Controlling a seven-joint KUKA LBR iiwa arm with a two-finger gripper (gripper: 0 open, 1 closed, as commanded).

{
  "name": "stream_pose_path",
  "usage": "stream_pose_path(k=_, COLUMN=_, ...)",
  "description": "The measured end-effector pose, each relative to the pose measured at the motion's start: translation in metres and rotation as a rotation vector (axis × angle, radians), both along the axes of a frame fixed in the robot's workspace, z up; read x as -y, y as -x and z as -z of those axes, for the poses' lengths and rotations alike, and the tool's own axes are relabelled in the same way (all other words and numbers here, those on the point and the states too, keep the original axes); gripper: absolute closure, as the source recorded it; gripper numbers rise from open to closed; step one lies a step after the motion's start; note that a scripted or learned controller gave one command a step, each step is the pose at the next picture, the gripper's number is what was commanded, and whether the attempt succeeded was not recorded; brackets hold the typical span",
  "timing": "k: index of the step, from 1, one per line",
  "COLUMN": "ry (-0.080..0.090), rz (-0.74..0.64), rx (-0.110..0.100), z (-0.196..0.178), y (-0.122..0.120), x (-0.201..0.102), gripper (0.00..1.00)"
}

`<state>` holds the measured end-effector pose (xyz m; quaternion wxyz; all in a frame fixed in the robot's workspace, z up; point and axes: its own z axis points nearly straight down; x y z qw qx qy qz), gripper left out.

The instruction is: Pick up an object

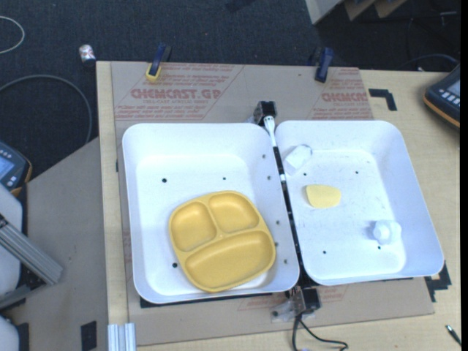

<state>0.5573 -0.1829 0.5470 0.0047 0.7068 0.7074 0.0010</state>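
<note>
Yellow plastic made up the largest thing on the bench: a rounded, three-compartment divided plate (221, 240) that lay flat in the near half of the left white bin (146, 152), its two smaller wells toward the far side and its one long well toward the near edge. Its surface looked smooth and slightly glossy.

In the right white bin (409, 167) three smaller pieces lay well apart from one another. A small flat yellow oval piece (322, 196) sat near the bin's middle, toward the left. A small white crumpled-looking lump (296, 156) rested in the far left corner, close to the wall shared with the other bin. A small white knobbly object (382, 231) lay toward the near right.

Both bins were shallow, with rounded corners and a few dark dots on their floors; the right one was also finely speckled. They stood side by side on a brown printed cardboard sheet (190, 90), held at its far edge by two clamps (156, 63).

No arm reached over either bin, so the gripper's position and its state could not be told.
</note>
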Motion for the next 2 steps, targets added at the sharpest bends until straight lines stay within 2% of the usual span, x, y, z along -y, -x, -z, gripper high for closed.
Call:
stream_pose_path(k=1, ry=-0.007, rz=0.005, rx=-0.013, z=0.051, y=0.071, x=0.010, gripper=1.00)
stream_pose_path(k=2, ry=-0.008, rz=0.002, rx=-0.016, z=0.131, y=0.079, x=0.009, gripper=1.00)
